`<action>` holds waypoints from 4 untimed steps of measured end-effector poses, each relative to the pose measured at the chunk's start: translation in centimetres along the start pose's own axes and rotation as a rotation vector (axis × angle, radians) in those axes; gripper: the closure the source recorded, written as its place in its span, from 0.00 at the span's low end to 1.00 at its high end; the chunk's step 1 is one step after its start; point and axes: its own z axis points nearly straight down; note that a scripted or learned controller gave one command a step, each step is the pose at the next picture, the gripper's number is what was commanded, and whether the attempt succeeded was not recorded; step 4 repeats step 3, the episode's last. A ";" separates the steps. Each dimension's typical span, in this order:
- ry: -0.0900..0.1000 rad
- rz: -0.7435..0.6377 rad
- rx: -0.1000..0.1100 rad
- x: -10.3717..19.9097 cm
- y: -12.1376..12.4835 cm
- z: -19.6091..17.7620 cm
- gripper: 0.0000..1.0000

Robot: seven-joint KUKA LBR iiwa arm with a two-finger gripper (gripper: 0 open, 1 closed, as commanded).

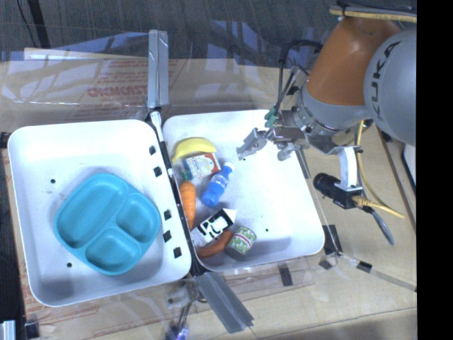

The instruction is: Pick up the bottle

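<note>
The metal two-finger gripper [265,146] is hovering over the upper right part of the right-hand shallow white bin [297,218], near its far rim. Its fingers [249,146] are standing spread apart, with nothing between them. Behind it, the grey arm with the orange band [347,62] is reaching in from the right side of the bench, its bulky wrist hanging above the bin's right edge.

The small blue plastic bottle with a white cap [216,185] is lying tilted on the floor of the same bin, down and to the left of the gripper and clearly apart from it. Its cap is pointing up and to the right. Just beside the bottle's upper left, a small carton with a red and green label [199,166] is sitting, and a yellow banana-shaped toy [194,146] is curving just behind that. An orange carrot-shaped toy [187,200] is lying along the bin's left wall, close to the bottle's base. Lower down, a black-and-white printed card [214,224] is resting over a brownish sausage-like toy [212,245], with a small green-patterned can [241,240] next to them.

In the left-hand white bin [42,154], a turquoise divided plastic tray [107,222] is lying flat.
</note>
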 end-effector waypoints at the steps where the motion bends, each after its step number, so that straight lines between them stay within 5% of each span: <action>1: -0.001 0.043 -0.002 -2.0 2.3 18.8 0.00; 2: 0.000 0.040 0.001 -2.1 2.3 17.9 1.00; 3: 0.000 -0.070 -0.003 3.1 5.4 8.0 1.00; 4: 0.000 -0.070 -0.003 3.1 5.4 8.0 1.00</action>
